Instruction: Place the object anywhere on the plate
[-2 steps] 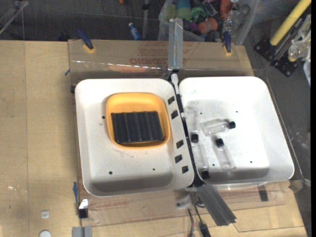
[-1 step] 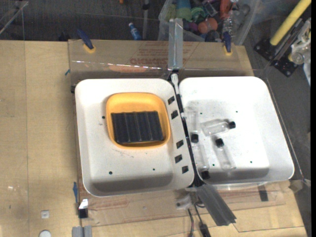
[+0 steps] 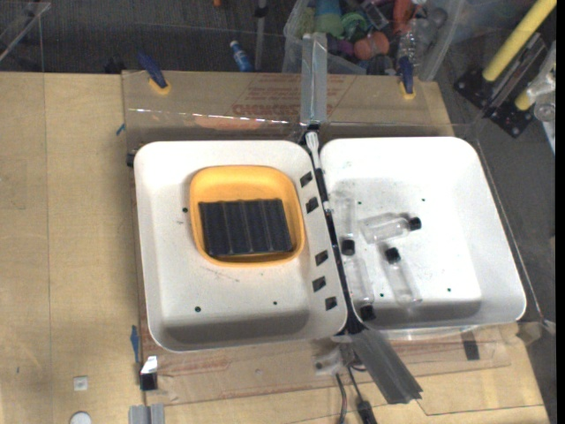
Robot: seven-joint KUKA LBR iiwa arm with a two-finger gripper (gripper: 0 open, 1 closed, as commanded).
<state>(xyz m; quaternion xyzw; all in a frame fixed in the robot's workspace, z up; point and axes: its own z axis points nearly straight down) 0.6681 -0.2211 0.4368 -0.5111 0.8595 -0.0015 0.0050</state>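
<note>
Dark ribbed block (image 3: 245, 228) lying on orange plate (image 3: 243, 177), left bin (image 3: 163, 246)

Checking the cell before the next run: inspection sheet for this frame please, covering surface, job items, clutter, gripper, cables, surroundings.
Surface: wooden bench bearing two white bins, left bin and right bin, side by side with a divider between them.
Job's things: yellow plate in the left bin, with a dark ribbed block lying on it.
Clutter: clear plastic bottles with dark caps lying in the right bin; exact count hard to tell.
Grippers: nothing seen.
Cables: dark cables at the bench's front edge, below the divider.
Surroundings: clear tub of colourful toys behind the bench; blue clamps on the back edge.
</note>
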